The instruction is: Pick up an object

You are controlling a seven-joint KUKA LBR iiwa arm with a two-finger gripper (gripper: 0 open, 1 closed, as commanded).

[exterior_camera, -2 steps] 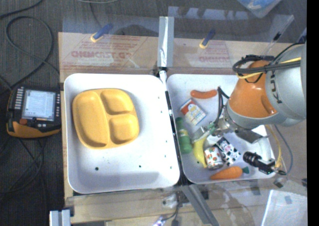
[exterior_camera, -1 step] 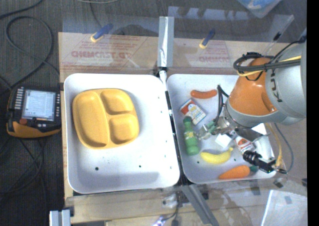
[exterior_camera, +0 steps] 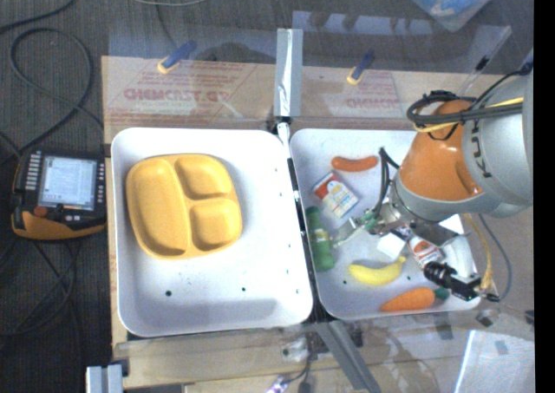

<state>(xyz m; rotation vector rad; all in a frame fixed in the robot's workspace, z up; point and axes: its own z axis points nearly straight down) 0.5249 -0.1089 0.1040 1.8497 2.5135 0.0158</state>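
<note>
**Q:** Which items are lying in the right bin [exterior_camera: 305, 176], and where is the gripper [exterior_camera: 368, 225] standing among them?

**A:** The arm [exterior_camera: 486, 157] is reaching in from the right, with its orange band [exterior_camera: 438, 166] sitting over the middle of the bin. The gripper is hanging low near the bin's centre. Around it are lying a red sausage [exterior_camera: 355, 161] toward the far wall, a small carton [exterior_camera: 336, 195] just left of it, a green bottle [exterior_camera: 319, 244] along the left wall, a banana [exterior_camera: 376, 273] toward the near side, and a carrot [exterior_camera: 408, 300] close to the near wall.

**Q:** Is the gripper grasping anything?

**A:** Nothing is showing between its tips, and whether it is released or clenched cannot be told; the wrist is hiding most of it.

**Q:** Which relation is governing the coming move?

**A:** The banana appears the nearest free candidate. It is lying just toward the near wall from the gripper, with its long axis running roughly left to right, slightly raised at the right end. A grasp would probably need the closing direction set across that axis. The green bottle is lying further left, its axis running along the wall.

**Q:** And the left bin [exterior_camera: 130, 296]?

**A:** It is holding a yellow divided tray [exterior_camera: 182, 203], well apart from the gripper.
</note>
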